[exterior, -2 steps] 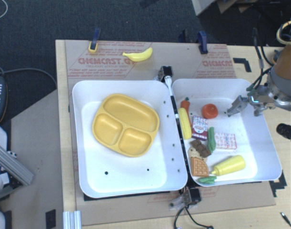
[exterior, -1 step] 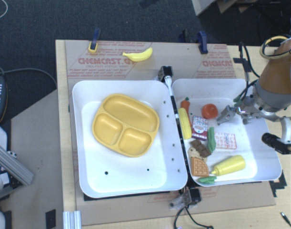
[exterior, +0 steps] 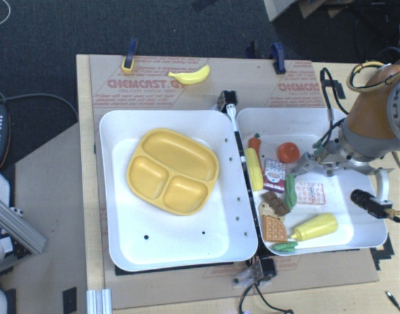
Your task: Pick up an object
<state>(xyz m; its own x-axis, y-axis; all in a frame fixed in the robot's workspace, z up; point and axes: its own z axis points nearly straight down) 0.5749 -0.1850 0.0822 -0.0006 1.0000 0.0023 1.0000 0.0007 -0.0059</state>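
The right bin holds several toy foods. Along its left side lie a yellow corn cob, a small carrot, a red tomato and a red snack packet. Further in are a green vegetable and a white card with red print. Near the front sit a waffle, a yellow mustard bottle, a brown piece and a green pod. My gripper hangs low over the bin's middle, just right of the tomato and above the card.
A yellow divided plate lies in the left bin. A toy banana rests on the bench behind the bins. The grey and orange arm covers the right bin's far right, with a black part below it.
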